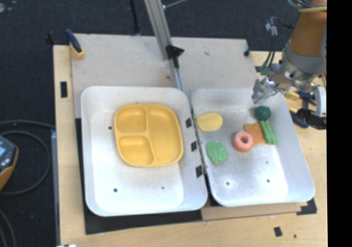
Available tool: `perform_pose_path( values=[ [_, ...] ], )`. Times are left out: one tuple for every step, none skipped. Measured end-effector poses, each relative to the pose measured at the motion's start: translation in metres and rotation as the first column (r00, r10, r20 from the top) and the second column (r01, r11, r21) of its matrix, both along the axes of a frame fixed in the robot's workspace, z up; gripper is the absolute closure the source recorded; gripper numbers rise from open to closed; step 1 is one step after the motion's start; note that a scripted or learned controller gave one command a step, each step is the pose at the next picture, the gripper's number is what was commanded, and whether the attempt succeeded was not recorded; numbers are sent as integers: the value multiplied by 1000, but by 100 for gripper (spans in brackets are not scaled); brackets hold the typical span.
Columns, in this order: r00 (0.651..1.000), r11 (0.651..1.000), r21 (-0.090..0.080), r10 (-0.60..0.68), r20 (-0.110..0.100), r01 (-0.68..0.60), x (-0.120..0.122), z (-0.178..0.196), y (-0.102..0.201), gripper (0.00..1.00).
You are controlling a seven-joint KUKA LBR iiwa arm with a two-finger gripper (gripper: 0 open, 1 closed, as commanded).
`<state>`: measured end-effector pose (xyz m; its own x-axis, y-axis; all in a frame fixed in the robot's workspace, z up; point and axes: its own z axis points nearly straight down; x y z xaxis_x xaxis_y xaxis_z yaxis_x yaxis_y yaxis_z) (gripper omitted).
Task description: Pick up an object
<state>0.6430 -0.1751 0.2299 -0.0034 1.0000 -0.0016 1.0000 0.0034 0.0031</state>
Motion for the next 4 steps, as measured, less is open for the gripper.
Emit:
perform_pose_path(
  values=[
    [1000,1000,3,4,-1,-4,-4,12,53,100],
    [1000,1000,3,5,1,-5,0,21,112,100],
    [1000,1000,2,3,-3,-3,-7,12,166,100],
    [1000,1000,3,5,-1,-5,-1,21,222,100]
  ],
)
